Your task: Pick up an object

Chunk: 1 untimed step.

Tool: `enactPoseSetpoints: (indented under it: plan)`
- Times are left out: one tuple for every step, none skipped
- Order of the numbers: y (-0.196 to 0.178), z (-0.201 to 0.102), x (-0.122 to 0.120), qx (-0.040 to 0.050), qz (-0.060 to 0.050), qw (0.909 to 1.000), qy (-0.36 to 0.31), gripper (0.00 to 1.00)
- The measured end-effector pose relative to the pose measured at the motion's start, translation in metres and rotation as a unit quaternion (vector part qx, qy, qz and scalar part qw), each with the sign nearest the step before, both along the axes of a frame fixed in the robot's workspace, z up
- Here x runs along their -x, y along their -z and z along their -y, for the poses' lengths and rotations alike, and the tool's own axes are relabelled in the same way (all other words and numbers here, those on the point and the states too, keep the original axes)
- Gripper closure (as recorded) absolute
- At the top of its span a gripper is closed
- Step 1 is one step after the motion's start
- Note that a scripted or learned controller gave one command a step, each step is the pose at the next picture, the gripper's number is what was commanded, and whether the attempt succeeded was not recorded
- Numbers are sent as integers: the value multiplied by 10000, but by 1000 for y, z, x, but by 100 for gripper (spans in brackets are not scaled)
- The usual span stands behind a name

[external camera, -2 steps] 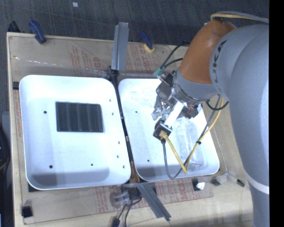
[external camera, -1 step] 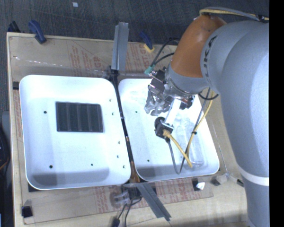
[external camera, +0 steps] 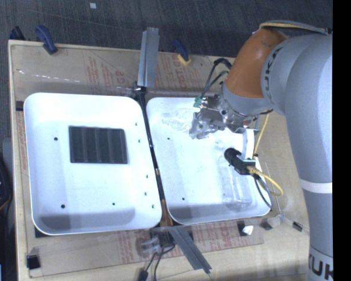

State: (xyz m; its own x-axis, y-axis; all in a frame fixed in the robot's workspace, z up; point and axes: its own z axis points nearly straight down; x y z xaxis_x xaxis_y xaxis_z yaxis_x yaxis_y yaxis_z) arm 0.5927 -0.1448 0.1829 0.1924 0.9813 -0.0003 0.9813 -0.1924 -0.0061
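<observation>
Arm reaches from the right over the right bin. End effector hangs low at the bin's far side; grip state cannot be told. Clear object just beside it, faint. Best approach: centre over it, descend straight.

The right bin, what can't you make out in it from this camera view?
- Gripper fingers: blurred, under the wrist.
- Clear object beside the gripper: transparent against white, shape unclear.
- Clear object near the right bin's right wall: faint outline, cable crossing it.
</observation>
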Motion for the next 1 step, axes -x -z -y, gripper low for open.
enactPoseSetpoints:
  plan:
    - [-101, 24, 18, 7, 31, 9871, -1600, 100]
